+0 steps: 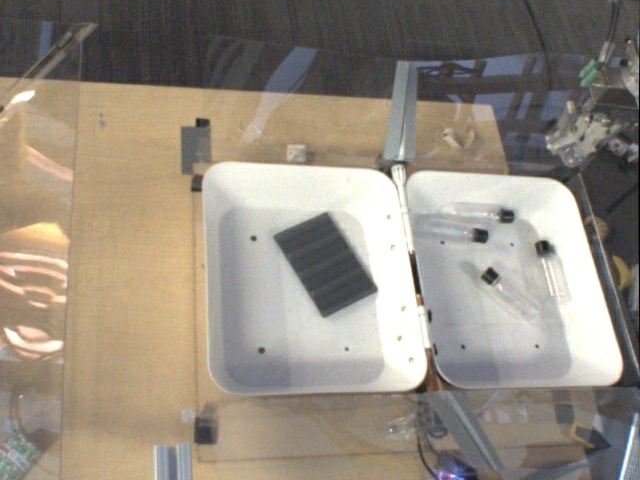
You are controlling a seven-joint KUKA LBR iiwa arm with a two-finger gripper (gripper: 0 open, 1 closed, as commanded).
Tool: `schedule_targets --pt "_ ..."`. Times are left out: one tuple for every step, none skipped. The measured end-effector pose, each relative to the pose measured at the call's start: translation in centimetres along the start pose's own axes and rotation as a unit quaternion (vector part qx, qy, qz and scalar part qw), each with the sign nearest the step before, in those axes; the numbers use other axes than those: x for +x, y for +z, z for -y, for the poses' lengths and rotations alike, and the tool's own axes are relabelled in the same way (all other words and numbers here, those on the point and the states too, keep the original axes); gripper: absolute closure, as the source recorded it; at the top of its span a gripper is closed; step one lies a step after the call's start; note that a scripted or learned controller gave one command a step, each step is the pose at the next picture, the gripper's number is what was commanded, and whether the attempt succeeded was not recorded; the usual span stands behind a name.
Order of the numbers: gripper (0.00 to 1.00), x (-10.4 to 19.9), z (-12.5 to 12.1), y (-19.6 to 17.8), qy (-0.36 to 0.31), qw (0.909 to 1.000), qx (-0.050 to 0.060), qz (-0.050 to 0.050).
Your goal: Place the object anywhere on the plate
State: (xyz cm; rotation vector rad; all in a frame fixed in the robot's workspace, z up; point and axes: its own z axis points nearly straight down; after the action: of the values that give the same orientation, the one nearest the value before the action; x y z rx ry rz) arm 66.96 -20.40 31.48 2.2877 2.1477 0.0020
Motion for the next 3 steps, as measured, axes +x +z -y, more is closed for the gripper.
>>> schedule_targets --pt "1.0 0.74 0.05 -0.05 -0.007 1.0 0.001 0.0" --pt "1.0 0.39 0.02 -0.58 -0.012 0.9999 0.0 0.0" --pt "1.0 0.84 0.01 -0.16 -0.036 0.9994 0.0 0.0"
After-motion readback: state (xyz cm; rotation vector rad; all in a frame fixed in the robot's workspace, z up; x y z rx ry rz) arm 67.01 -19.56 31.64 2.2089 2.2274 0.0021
